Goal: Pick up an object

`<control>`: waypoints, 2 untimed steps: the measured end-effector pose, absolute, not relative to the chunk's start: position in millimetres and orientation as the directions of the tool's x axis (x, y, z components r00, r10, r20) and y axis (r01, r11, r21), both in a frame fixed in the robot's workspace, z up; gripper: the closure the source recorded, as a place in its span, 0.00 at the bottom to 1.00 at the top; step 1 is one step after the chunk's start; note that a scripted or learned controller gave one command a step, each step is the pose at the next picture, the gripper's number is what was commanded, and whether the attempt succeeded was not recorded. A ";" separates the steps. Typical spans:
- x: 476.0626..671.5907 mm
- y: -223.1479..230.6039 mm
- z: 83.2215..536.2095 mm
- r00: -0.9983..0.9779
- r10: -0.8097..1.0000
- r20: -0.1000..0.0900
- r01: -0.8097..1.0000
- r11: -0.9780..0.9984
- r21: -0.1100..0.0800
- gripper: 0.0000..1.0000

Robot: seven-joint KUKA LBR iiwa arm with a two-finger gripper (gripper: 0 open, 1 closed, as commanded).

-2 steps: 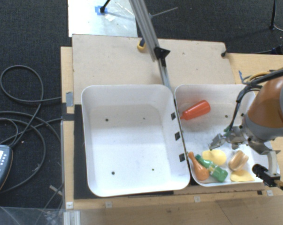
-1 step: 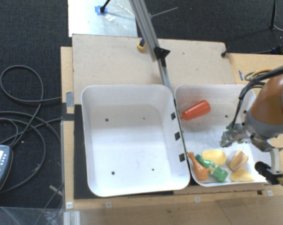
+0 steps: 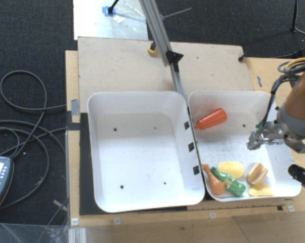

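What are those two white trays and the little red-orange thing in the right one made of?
Both the left bin and right bin look like thin moulded plastic: smooth, rounded corners, faint sheen. The red-orange object also seems plastic, glossy and evenly coloured, probably toy food, though I can't be sure.

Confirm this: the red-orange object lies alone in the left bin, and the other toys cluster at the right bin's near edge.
Wrong on one point: the camera view shows the red-orange object lying in the right bin, near the divider, not the left bin. The other toys do cluster at the right bin's near edge.

Bench (image 3: pixel 208 65) bearing two bins (image 3: pixel 137 151)
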State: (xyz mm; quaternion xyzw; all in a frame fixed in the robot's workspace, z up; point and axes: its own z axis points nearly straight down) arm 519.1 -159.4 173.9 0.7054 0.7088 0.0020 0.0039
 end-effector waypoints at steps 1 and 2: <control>517.9 -163.2 218.4 -0.006 1.000 -0.003 1.000 0.006 0.007 1.00; 519.7 -163.7 265.8 -0.006 1.000 -0.003 1.000 0.006 0.007 1.00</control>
